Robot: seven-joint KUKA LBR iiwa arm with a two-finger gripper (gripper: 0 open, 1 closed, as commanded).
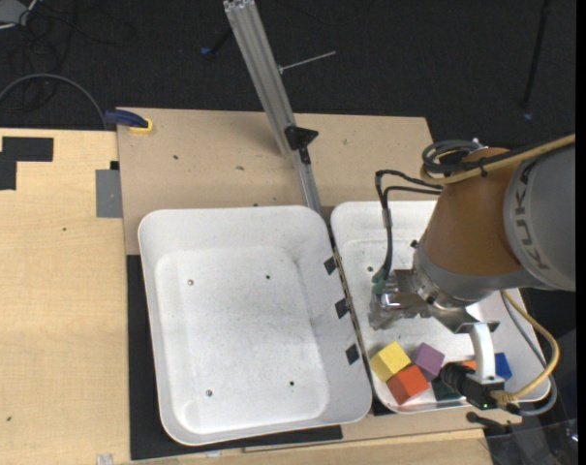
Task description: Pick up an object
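Starting nearest, the red block [406, 385], yellow block [390, 357] and purple block [429, 358] lie unlifted at the right bin's [355, 223] front; the gripper [389, 296] hangs just behind them, its state I cannot tell, so picking seems undone

Grey arm [525, 221] reaches in from right, orange band above wrist, claw [387, 303] lowered.

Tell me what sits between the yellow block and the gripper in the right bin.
Nothing: in the camera view only bare white bin floor separates the gripper from the yellow block, which lies just below it beside the purple block.
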